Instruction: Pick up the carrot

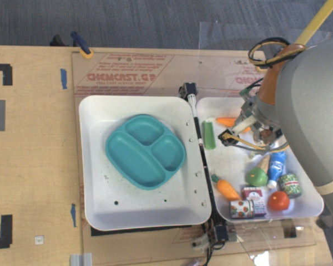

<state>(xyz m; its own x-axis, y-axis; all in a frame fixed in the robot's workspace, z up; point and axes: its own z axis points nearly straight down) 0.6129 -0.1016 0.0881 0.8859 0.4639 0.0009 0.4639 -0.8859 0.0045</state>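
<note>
Pincer (250, 127) is over the right bin's (313, 206) back; can't tell its state. I'd target the near carrot (226, 188), approaching along its length.

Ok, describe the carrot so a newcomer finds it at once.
Go to the right white bin, the crowded one. Along its left wall, below the green stick, lies the carrot: a small orange cone with a green leafy tip pointing up-left. The red tomato nearby is round, not tapered.
</note>
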